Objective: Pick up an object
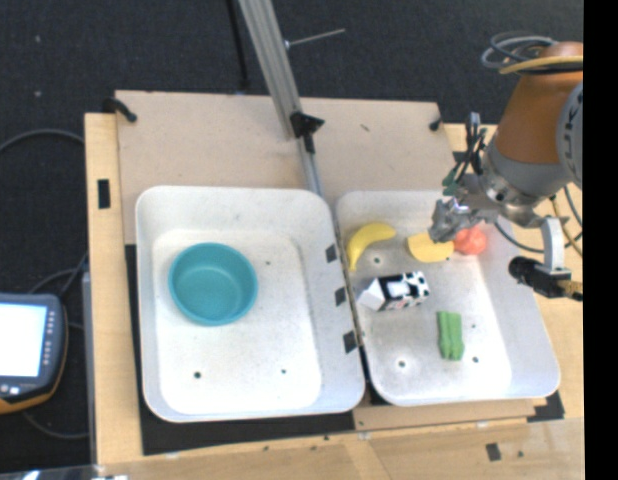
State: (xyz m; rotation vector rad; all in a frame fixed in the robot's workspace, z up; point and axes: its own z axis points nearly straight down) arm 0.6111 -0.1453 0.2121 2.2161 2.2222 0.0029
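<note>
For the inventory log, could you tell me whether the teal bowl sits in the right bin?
No, the teal bowl sits in the left bin.

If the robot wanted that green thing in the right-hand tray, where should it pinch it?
Probably across the middle of its narrow width, coming straight down from above. The green object lies flat and elongated, its long axis running roughly up and down the picture, so fingers closing on its two long sides should fit. It sits apart from the black-and-white carton, leaving room around it.
</note>
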